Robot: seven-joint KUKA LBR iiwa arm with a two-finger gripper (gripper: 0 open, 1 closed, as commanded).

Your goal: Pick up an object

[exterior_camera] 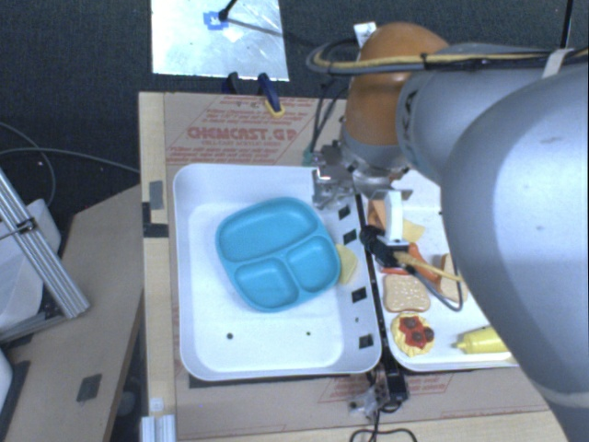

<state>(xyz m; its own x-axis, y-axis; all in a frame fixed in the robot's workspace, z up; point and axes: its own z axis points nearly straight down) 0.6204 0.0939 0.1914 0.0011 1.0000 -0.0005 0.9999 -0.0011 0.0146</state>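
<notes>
My gripper (333, 190) hangs over the ridge between the two bins, near the back right corner of the left bin (198, 339). A blue divided tray (276, 254) lies in the middle of that bin, just left of and below the gripper. A small pale yellow piece (349, 263) rests against the tray's right edge. In the right bin (460, 359) lie toy foods: a bread slice (406, 294), a small pizza round (415, 332), a yellow mustard bottle (479, 342) and an orange-red strip (416, 263). The arm hides much of the right bin.
The grey arm with its orange band (386, 81) covers the upper right of the view. Cardboard (239, 132) lies under the bins. A shiny sheet (216, 21) sits at the back. Metal framing (37, 256) stands to the left of the bench.
</notes>
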